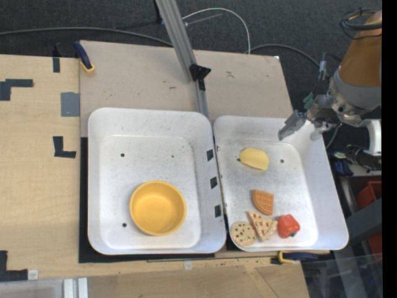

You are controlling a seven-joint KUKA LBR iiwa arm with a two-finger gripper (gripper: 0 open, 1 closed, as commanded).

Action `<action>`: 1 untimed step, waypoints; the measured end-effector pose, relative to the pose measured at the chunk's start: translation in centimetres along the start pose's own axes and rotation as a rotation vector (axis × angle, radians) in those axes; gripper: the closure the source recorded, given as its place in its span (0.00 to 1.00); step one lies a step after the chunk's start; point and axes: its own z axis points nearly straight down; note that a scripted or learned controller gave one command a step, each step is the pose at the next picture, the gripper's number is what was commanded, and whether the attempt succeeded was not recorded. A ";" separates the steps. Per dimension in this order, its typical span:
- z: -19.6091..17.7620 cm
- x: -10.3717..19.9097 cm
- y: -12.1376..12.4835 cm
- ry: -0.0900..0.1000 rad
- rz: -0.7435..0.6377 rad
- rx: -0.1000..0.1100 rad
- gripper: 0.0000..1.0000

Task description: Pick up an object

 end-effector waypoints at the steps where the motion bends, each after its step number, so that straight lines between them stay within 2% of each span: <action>1: 5.9 0.2 -1.0 0.000 0.001 0.002 0.00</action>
